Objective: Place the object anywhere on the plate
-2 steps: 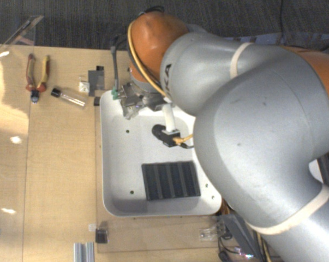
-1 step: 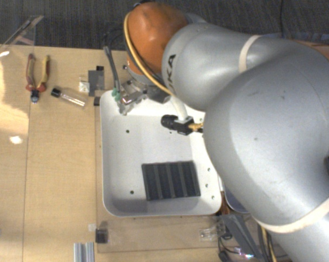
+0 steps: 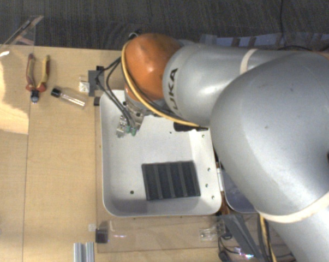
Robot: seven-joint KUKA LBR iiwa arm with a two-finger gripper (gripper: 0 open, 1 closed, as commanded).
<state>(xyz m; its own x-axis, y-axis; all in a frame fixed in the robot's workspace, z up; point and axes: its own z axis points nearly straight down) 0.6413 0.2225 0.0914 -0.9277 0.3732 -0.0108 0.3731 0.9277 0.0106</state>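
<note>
My gripper (image 3: 126,125) hangs over the far-left part of the bin (image 3: 120,168), just inside its far edge, and from up here I cannot tell whether it is spread or pressed together, it's too small and cluttered, with a greenish speck at its tip. The one thing lying plainly in the bin is the slab (image 3: 171,180): black, rectangular, flat on the floor, with ridges running across it from the far side to the near side. It sits near the bin's near edge, right of the middle, well apart from my gripper. A dark sliver (image 3: 183,127) pokes out from under my arm (image 3: 251,119) towards the bin's right edge; what it is, I cannot tell. Room to move: the bin's left half is bare white from far edge to near edge, and there's a bare strip between the slab and the near wall. My own arm covers the bin's right edge and most of the second bin (image 3: 238,200). On the bench (image 3: 55,173), beyond the bin's far-left corner, lie pliers (image 3: 37,75) with red handles and a small vial (image 3: 69,97); a black block (image 3: 101,235) sits just off the near-left corner.
</note>
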